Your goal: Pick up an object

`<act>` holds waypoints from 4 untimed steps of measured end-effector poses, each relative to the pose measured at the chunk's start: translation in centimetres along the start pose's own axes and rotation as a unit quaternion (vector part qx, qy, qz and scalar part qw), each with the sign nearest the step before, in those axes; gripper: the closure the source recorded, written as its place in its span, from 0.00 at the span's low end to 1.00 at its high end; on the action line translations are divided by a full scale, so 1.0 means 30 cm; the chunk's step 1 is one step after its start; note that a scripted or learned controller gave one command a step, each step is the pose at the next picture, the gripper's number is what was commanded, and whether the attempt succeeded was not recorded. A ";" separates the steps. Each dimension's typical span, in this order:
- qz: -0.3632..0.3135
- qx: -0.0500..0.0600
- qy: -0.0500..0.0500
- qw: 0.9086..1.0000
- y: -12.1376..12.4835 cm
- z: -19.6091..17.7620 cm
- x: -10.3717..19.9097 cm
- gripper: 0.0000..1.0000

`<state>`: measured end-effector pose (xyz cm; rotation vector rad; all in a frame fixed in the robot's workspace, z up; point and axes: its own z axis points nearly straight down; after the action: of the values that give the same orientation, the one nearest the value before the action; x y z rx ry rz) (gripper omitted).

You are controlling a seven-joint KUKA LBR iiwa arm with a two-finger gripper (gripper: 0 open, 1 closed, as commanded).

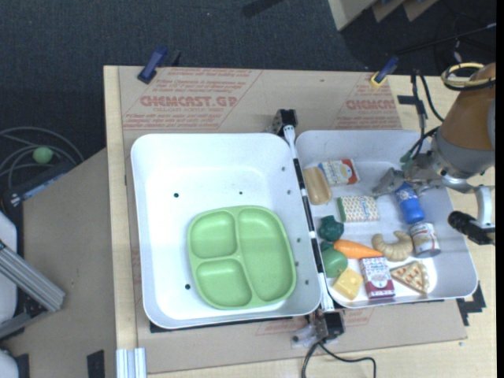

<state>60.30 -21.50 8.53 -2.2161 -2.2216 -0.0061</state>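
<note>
Closest to me in the right-hand shallow white bin (465, 278) there's a row of toy food along the front edge: a yellow wedge of plastic cheese (347, 284), a small red-and-white carton (378, 278) and a flat slice of toy pizza (413, 276). Just behind those sit a green plastic pepper-ish lump (334, 261), an orange toy carrot (357, 249), a tan knobbly ginger-looking piece (395, 246) and a little silver tin can (424, 239).

Over in the left-hand white bin (157, 172), a light green plastic tray with three compartments (239, 256) lies by itself.

Going further back on the right: a dark green chunk (331, 228), a speckled white packet (359, 209), a tan bread-like stick (316, 185) and a white box with a red picture (340, 172).

The grey two-finger gripper (400, 182) hangs over the back of that bin, just above a blue bottle-shaped toy (410, 206). Honestly can't tell from here if it's spread or pinching anything.
</note>
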 end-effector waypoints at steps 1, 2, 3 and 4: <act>0.001 0.001 -0.002 1.000 -0.072 0.003 0.047 0.00; 0.002 0.001 -0.002 1.000 -0.111 0.002 0.016 0.00; 0.001 0.001 -0.002 1.000 -0.140 0.002 0.013 0.00; 0.001 0.000 -0.002 1.000 -0.138 -0.032 0.013 1.00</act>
<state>56.14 -21.13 9.48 -2.2218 -2.2209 -0.0009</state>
